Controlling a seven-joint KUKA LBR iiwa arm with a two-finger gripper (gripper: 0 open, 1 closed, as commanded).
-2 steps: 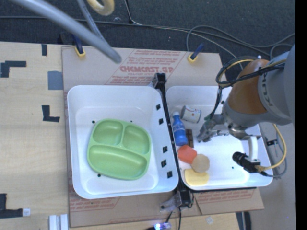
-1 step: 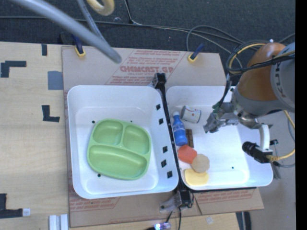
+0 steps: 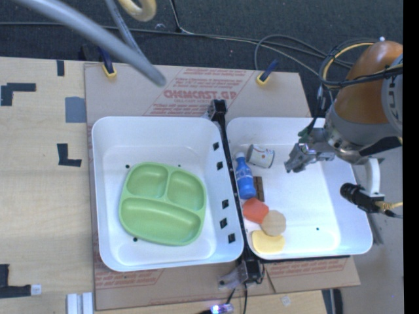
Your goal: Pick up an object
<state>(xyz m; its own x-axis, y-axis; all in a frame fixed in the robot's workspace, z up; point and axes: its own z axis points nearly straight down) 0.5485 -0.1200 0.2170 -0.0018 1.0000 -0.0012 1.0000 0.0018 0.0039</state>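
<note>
Nothing's picked yet from what I see. Green divided plate [image 3: 162, 203] sits alone in the left bin [image 3: 105, 175]. My gripper [image 3: 296, 160] hovers over the right bin [image 3: 347, 234] (jaw state, can't tell), apart from the blue bottle [image 3: 245, 177], orange piece [image 3: 256, 210] and yellow piece [image 3: 268, 243].

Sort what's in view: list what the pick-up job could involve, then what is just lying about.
Job:
gripper, above the right bin
blue bottle
small white cup
orange-red piece
tan round piece
yellow piece

Lying about:
green divided plate in the left bin
cardboard sheet
cables
</note>
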